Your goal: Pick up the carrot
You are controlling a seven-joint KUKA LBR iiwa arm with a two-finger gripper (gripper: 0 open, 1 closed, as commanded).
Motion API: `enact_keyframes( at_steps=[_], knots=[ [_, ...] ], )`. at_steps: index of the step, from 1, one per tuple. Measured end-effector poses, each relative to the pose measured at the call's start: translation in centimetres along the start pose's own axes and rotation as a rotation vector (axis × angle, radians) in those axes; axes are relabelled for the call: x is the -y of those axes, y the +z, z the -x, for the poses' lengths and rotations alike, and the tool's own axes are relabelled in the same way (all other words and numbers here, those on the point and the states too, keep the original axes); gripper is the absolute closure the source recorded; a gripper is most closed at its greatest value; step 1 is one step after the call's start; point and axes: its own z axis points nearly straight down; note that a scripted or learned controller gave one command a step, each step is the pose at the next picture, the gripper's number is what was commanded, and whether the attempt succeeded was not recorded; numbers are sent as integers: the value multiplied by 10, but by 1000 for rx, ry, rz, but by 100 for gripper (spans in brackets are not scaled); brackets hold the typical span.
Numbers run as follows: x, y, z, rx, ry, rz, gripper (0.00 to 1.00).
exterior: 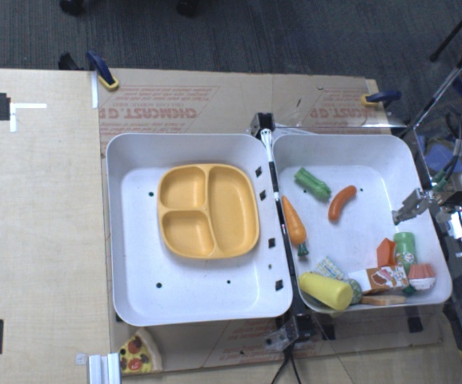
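We look down on a bench (38,214) carrying two shallow white bins side by side. The left bin (134,294) holds a yellow divided plate (209,211), sitting near its middle. The right bin (399,158) holds the clutter: a yellow cylinder (327,290) at its near left corner, a heap of small packets and a green bottle (404,249) at its near right, a green vegetable (312,183) and a red-orange sausage (342,202) toward the far side.

The carrot (294,222) lies just inside the right bin's left wall, its length running roughly along that wall, its pale stem end toward the yellow cylinder. It stands apart from the sausage and the green vegetable, with open white floor to its right.

At the right bin's right edge we see the gripper (411,208), well apart from the carrot; we cannot tell from here how it is set.

In our judgement the reach has yet to begin. To do it well, we would cross the bin above the sausage, come down over the carrot's thick middle and close across its width. The near wall leaves little room on that side, so the wall-side contact is the likely snag.
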Motion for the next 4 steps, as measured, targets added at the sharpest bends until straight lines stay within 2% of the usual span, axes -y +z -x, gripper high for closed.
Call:
enact_keyframes(
  at_steps=[1,2,3,4],
  knots=[
    [6,-86,-34,3,430,3,0],
    [15,-155,-71,2,994,4,0],
    [9,-196,-106,1,1368,4,0],
    [-15,-211,-123,1,1369,4,0]
  ],
)
